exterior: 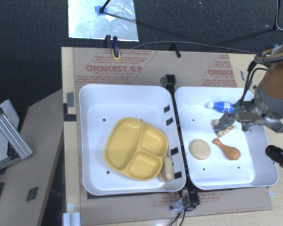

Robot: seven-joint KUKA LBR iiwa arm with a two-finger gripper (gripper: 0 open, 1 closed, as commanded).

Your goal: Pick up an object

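My gripper point(225, 125) hangs low over the upper middle of the right bin point(259, 173). Just behind it lies a small blue and white bottle point(220, 106). An orange toy drumstick point(228, 150) rests on the bin floor just in front of the gripper. To the drumstick's left lies a round beige bun point(199, 149). I see nothing clearly held in the gripper.
In the left bin point(92, 126) a yellow divided plate point(136, 148) lies tilted, with a pale bread roll point(167, 168) against its lower right rim. A black divider point(176, 126) runs between the bins. The arm enters from the right.
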